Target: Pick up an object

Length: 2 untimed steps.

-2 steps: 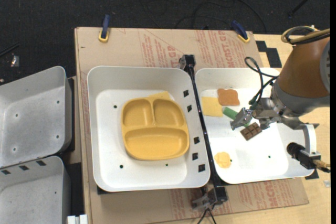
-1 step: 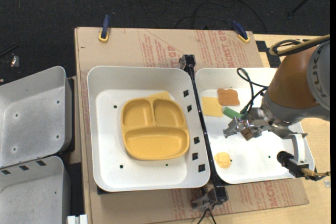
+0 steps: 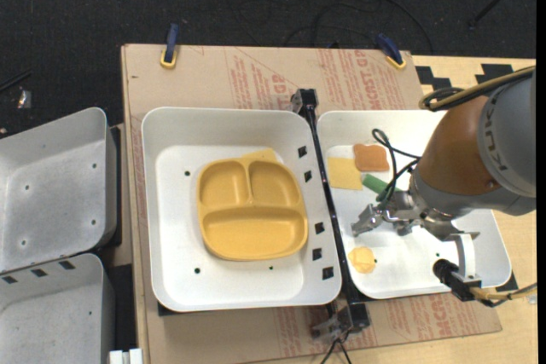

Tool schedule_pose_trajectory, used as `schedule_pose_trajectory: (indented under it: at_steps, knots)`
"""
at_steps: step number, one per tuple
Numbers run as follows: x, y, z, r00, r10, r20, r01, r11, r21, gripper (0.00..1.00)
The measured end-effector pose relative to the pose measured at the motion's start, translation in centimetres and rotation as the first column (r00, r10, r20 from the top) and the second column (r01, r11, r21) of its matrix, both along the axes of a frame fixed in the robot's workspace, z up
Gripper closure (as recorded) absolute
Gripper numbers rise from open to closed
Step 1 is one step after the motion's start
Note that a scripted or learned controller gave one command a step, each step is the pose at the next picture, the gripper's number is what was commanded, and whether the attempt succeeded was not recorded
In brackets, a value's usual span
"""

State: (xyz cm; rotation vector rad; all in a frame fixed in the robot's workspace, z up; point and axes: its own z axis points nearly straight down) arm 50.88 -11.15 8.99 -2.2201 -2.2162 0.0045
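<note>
Pincer (image 3: 368, 222) low in my right bin (image 3: 478, 264), metal fingers pointing left over bare white floor; whether they are spread or closed I cannot tell. Green piece (image 3: 374, 182) just above it. Orange block (image 3: 370, 158) and pale yellow slab (image 3: 344, 173) further up. Small yellow round (image 3: 362, 260) below. Yellow divided tray (image 3: 252, 210) in left bin (image 3: 171, 268).
</note>
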Motion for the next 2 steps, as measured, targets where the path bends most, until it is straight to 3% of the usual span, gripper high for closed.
schedule_pose_trajectory:
  at_steps: [1, 2]
  knots:
    - [0.1, 0.0, 1.3, 1.000, -0.001, 0.005, 0.001, 1.000, -0.001, 1.00]
    - [0.6, 1.0, 6.9, 1.000, 0.005, 0.010, -0.005, 1.000, -0.002, 1.00]
